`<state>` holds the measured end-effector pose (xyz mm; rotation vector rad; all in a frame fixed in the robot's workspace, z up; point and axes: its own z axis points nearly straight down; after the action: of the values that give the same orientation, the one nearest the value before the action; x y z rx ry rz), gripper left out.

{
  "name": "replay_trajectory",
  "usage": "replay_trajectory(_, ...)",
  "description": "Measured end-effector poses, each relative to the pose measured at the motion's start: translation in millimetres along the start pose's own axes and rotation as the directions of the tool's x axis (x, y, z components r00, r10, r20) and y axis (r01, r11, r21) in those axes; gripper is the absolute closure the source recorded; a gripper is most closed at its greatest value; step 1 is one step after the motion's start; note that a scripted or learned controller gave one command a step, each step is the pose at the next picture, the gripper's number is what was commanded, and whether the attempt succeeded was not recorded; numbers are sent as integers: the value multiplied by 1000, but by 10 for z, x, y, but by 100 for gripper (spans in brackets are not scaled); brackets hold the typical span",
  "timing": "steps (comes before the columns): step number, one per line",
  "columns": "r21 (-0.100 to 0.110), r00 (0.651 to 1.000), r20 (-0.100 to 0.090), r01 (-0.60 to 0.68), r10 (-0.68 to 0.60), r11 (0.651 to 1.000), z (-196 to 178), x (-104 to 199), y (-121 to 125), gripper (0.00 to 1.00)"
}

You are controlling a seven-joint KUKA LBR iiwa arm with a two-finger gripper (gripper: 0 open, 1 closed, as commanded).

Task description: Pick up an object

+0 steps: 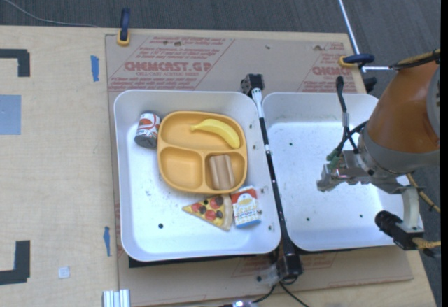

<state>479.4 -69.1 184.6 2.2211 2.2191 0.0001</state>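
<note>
The tool (330, 176), finger state indeterminate, hovers over the right white bin (308, 229); the light, rigid yellow plastic banana (217, 131) likely suits a mid-body grasp.

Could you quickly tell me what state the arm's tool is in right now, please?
Tool: over the right bin; whether it is open or closed cannot be told, and nothing can be seen held in it.

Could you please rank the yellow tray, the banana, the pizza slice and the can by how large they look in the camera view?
1. Tray
2. Banana and pizza slice: too alike to rank
3. Can
</note>
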Motion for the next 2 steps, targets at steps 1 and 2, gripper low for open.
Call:
replay_trajectory(1, 0, 1000, -3, 2, -2, 1000, -2, 777, 6, 100)
replay_trajectory(2, -1, 1000, 0, 0, 0, 1000, -1, -179, 2, 100)
